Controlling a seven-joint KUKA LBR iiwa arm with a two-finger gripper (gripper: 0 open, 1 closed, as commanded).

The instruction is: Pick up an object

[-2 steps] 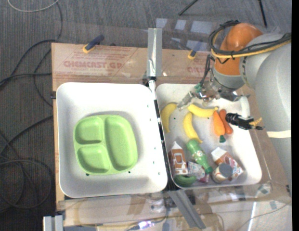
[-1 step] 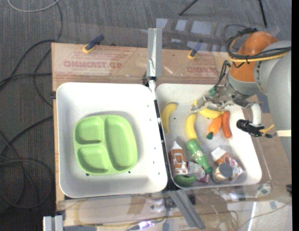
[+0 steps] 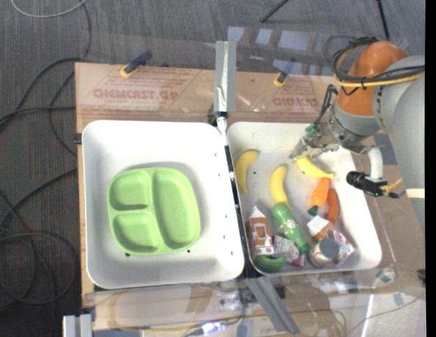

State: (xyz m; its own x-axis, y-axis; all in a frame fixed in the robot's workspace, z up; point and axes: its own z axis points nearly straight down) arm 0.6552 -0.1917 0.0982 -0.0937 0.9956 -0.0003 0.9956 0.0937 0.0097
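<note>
Camera view, looking down on the bench. I see two white bins side by side: the left bin (image 3: 98, 146) carries a green divided tray (image 3: 156, 209), lying flat near its middle. The right bin (image 3: 368, 223) holds the clutter.

The arm (image 3: 407, 111) comes in from the right, orange band high above the wrist. My gripper (image 3: 310, 149) sits low over the upper right part of the right bin, fingertips at the top end of a banana (image 3: 314, 168) that lies tilted there. I cannot tell how the fingers stand, and I cannot say the banana is held; it appears to rest against the bin floor or wall.

Other items in the right bin: a second banana (image 3: 278, 184) upright-ish near the middle, a third banana (image 3: 245, 168) by the left wall, a carrot (image 3: 320, 191) just right of the middle one with another orange piece beside it. Along the lower edge, a small carton (image 3: 260, 234), a green bottle (image 3: 288, 227), a green item at the bottom (image 3: 269, 262), and a round can (image 3: 328, 248), all crowded and touching.
</note>
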